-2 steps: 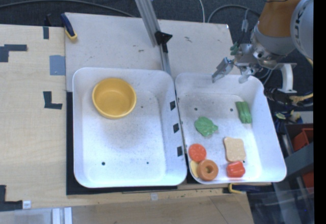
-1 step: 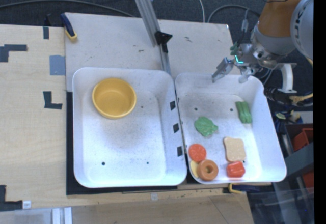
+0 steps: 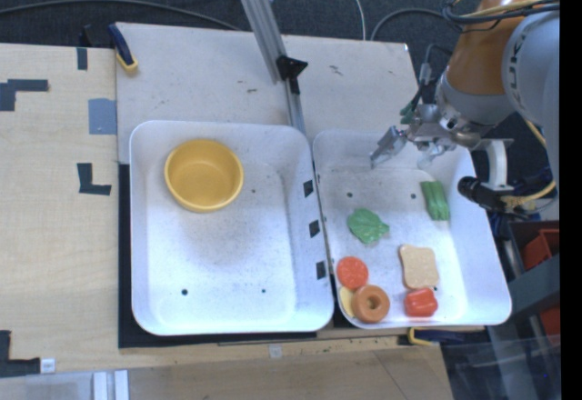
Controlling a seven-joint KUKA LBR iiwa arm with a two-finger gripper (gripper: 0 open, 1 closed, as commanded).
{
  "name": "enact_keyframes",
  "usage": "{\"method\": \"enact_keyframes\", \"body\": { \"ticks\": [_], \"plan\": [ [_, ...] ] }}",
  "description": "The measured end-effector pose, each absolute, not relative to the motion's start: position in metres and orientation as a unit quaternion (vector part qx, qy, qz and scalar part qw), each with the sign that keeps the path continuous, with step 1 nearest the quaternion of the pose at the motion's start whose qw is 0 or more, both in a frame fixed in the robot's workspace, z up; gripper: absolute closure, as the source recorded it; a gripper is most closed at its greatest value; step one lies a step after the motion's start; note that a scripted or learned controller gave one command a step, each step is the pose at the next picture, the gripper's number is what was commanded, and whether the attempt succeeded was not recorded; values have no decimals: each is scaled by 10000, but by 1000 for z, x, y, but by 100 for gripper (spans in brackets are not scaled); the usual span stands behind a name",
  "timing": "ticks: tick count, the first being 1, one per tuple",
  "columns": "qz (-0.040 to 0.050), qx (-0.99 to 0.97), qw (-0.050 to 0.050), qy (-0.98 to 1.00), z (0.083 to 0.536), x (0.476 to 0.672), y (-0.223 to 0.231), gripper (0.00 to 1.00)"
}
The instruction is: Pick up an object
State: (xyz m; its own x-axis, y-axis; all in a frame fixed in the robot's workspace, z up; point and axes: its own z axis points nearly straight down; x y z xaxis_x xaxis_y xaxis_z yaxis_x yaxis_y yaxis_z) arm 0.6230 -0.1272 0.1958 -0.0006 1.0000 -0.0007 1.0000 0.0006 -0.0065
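My gripper (image 3: 406, 151) hangs over the far end of the right bin (image 3: 477, 248), its fingers spread open with nothing between them. Nearer the camera in that bin lie a green leafy piece (image 3: 367, 225) and a long green vegetable (image 3: 436, 201), just below the gripper. Along the bin's near edge sit a red-orange slice (image 3: 352, 273), a brown ring donut (image 3: 371, 303), a slice of toast (image 3: 418, 265) and a small red block (image 3: 420, 303). A yellow bowl (image 3: 204, 174) stands in the left bin (image 3: 227, 298).
A slanted metal pole (image 3: 259, 12) rises behind the bins, ending at a black bracket by the divider. Cables trail across the dark floor at the back. A yellow-tipped tool (image 3: 123, 48) lies at the bench's far left corner.
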Motion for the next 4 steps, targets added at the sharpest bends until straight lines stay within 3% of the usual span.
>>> {"method": "enact_keyframes", "body": {
  "ticks": [2,3,4],
  "plan": [
    [27,-7064,29,-7078,90,621,-121,0],
    [12,-7063,11,-7079,104,622,-121,100],
    [-10,-7062,-10,-7080,150,624,-112,100]
  ]
}}
